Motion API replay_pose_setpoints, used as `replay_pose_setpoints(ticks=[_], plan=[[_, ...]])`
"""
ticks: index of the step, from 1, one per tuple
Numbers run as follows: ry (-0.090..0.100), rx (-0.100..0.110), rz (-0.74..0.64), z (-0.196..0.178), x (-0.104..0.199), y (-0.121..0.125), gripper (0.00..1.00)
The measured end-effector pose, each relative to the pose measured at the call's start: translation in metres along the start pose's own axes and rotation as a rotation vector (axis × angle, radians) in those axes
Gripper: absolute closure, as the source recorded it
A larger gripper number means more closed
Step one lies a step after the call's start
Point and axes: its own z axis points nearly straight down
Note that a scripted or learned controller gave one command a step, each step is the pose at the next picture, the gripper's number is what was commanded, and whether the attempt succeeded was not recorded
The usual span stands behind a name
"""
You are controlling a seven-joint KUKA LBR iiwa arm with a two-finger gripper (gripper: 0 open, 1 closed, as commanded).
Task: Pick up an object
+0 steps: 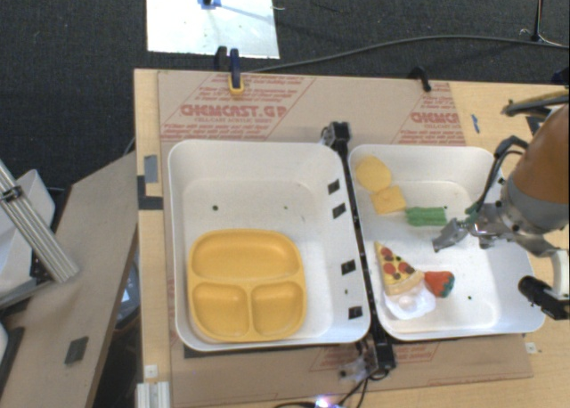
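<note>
The right bin (472,166) holds several toy foods. Two yellow pieces (378,183) lie at its far left, with a green piece (426,215) just right of them. Nearer the front lie a pizza slice (397,270), a red strawberry (440,283) and a white piece (411,305). My gripper (452,235) hangs over the middle of this bin, just right of the green piece and above the strawberry. Nothing shows between its fingers.
The left bin (223,166) carries a yellow three-part tray (248,283). A black divider with clips (352,237) runs between the bins. The arm's orange band (543,166) and grey wrist cover the right bin's right edge. Cables cross the dark floor behind the bench.
</note>
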Motion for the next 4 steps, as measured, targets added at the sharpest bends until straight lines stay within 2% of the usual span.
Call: replay_pose_setpoints(ticks=[1, 2, 4], plan=[[0.0, 0.0, 0.001, 0.051, 0.0, 0.001, 0.0], [-0.001, -0.002, 0.001, 0.039, 0.0, 0.001, 1.0], [-0.002, -0.006, -0.003, -0.074, -0.012, 0.01, 1.0]])
